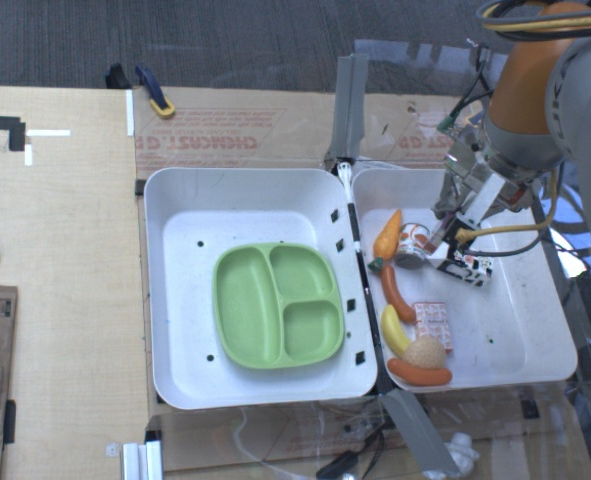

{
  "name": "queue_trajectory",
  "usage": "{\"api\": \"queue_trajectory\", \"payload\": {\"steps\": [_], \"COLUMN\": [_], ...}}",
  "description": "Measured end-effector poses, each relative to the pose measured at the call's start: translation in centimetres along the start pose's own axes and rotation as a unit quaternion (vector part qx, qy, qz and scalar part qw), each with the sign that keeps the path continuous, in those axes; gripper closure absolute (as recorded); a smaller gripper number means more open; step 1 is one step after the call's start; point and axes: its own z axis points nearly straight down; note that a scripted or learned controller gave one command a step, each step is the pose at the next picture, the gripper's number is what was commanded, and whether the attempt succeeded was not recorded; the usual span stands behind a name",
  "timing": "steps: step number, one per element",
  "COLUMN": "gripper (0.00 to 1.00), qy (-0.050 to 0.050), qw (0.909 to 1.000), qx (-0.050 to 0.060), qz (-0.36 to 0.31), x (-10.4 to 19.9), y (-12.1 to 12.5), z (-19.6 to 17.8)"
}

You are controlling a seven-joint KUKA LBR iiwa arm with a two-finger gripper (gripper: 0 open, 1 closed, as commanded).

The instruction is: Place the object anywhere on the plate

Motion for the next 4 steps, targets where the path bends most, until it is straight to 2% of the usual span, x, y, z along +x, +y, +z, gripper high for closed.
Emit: {"api": "queue_trajectory", "payload": {"steps": [1,2,3,4], "gripper": [1.00,1.00,1.00,1.00], "qy": [-0.003,0.001,0.000,-0.001], "qw": [0.9999,0.9998,0.9987,0.9983], "qx": [-0.004,-0.004,-0.001,-0.001], "qz": [-0.013,-0.020,-0.051,-0.058], "x": [6.1,6.1,6.1,9.9], "y": [-6.7,-13.0,-17.8,-24.0], "z": [4.1,3.9,2.5,4.5]}}
